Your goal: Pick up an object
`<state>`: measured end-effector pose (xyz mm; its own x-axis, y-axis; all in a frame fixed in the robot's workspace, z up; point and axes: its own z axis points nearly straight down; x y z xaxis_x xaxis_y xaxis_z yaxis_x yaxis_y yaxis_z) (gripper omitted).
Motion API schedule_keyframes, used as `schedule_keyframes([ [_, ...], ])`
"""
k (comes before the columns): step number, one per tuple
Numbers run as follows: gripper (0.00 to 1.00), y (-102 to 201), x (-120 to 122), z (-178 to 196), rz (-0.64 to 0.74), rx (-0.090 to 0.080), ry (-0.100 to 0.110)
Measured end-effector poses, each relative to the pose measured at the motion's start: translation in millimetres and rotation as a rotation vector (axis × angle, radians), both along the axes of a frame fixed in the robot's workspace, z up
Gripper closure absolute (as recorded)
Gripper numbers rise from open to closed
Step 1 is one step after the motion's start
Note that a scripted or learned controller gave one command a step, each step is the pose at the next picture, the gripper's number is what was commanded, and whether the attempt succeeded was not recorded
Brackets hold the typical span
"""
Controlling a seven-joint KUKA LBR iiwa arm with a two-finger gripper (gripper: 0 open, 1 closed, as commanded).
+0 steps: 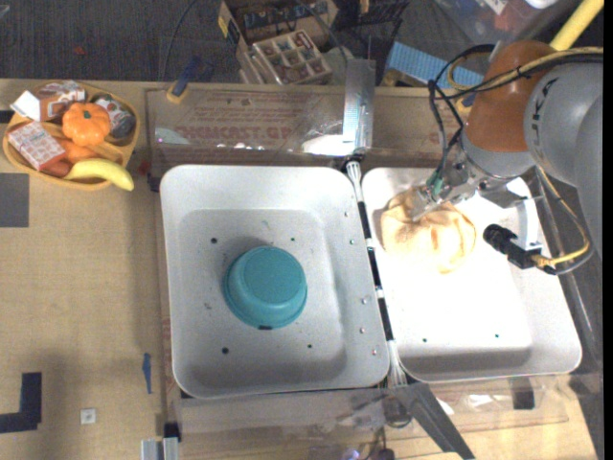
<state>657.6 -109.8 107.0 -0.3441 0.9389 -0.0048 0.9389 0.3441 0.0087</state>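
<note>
Bench (pixel 77 286) cluttered | pincer (pixel 433 192) lowered onto tan cloth (pixel 431 233), grip state cannot be told | teal bowl (pixel 266 287) left well aside

A round teal plastic bowl (pixel 266 287) sat in the left shallow white bin (pixel 192 209). In the right white bin (pixel 498 343) lay a crumpled cream cloth with tan-orange streaks (pixel 429 233). The grey arm (pixel 570 113) wore a glossy orange band (pixel 506 94). On the pale wooden worktop (pixel 77 295), a yellow dish (pixel 29 156) held an orange pumpkin (pixel 87 123) and a yellow banana (pixel 101 172).
</note>
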Motion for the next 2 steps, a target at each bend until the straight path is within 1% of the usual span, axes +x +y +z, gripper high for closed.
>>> schedule_keyframes([
  [1, 1.00, 44.7, 10.3, 79.2, 0.340, -0.003, 0.003],
  [2, 1.00, 58.6, -5.1, 109.2, 0.247, -0.001, 0.004],
])
